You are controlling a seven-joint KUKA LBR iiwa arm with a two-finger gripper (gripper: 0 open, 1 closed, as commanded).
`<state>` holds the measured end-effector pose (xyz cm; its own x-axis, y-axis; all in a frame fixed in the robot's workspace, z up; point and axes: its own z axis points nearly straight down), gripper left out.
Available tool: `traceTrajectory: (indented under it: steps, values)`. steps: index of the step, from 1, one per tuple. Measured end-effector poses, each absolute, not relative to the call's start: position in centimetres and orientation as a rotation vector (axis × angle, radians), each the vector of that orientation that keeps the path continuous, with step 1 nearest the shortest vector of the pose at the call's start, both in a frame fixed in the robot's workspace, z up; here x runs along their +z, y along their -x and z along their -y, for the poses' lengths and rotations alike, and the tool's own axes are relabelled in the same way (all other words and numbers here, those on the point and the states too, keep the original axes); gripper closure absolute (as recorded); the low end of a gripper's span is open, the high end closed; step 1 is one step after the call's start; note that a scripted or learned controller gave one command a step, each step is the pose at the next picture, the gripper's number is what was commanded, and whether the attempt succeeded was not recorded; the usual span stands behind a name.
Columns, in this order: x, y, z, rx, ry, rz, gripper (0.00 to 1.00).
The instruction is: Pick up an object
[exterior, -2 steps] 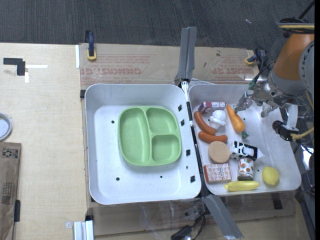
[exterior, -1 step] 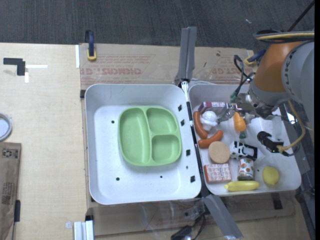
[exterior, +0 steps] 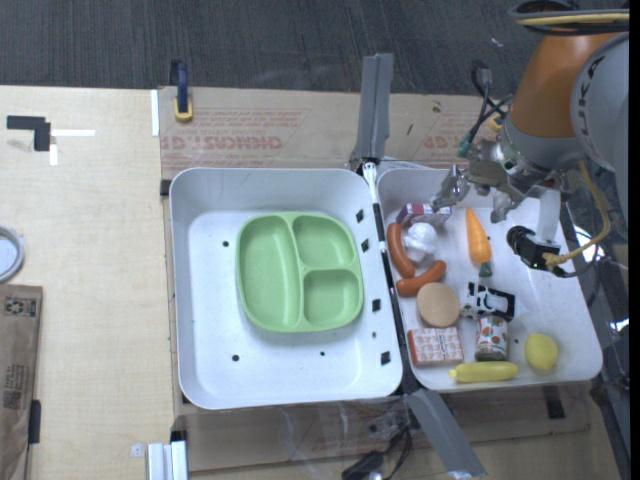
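Hovering with fingers spread and nothing between them, end effector over the right bin's far end, just beside the carrot: likely to knock it aside or wedge against the crowded sausages.

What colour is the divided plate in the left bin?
Light green; the divided plate shows plainly in the camera view.

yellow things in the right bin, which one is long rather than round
The banana lying along the near edge is long; the lemon to its right is round.
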<state>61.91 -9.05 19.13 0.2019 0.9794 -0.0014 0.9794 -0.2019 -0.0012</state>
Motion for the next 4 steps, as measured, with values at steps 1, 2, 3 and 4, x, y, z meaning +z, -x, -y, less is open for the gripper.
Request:
traceTrajectory:
  steps: [1,2,3,4]
  values:
    - [12.4,-64.4,13.5,-0.024,2.476,1.96,0.0]
    - [11.5,-63.8,17.1,-0.052,2.486,1.964,0.0]
    - [12.7,-66.2,15.7,-0.008,2.291,2.167,0.0]
    - [11.5,-65.2,15.8,-0.049,2.217,2.269,0.0]
